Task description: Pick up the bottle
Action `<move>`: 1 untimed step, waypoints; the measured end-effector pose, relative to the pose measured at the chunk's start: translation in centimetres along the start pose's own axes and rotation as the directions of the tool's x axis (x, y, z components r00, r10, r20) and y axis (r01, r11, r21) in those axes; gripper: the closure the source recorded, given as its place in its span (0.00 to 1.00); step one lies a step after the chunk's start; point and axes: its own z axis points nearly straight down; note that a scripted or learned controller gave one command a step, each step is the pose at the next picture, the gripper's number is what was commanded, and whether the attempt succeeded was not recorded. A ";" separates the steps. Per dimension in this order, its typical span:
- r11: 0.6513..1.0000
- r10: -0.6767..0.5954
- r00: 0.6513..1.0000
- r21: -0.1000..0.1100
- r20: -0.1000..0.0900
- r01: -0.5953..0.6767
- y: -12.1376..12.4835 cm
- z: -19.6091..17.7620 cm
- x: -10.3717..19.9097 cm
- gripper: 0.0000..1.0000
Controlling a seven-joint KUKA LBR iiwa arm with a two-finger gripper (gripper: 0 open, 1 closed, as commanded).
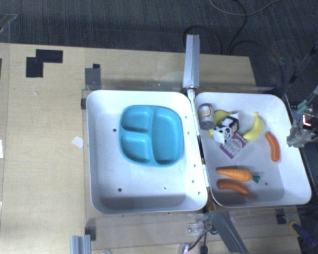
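**A:** How far along are you on the bottle?

**B:** By the look of it, you haven't started the pick. The bottle (205, 116) lies in the right bin (297, 192), in its upper-left corner, just beside the wall shared with the left bin (103, 142). Nothing is touching it.

**A:** And your claw (302, 134)?

**B:** It sits at the right edge of the frame, over the right bin's rim, well apart from the bottle. I cannot tell its state; it's too small and blurred. Reach, descent, grip and lift are all left for you.

**A:** Which way does the bottle point?

**B:** It seems to lie on its side, long axis running roughly up-down in the frame, slightly tilted. Which end is the cap, I can't say. A banana (256, 128) and a black-and-white toy (225, 128) crowd its right side.
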 end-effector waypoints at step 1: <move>1.000 -0.022 1.000 0.002 -0.001 0.022 -1.3 -0.9 4.9 1.00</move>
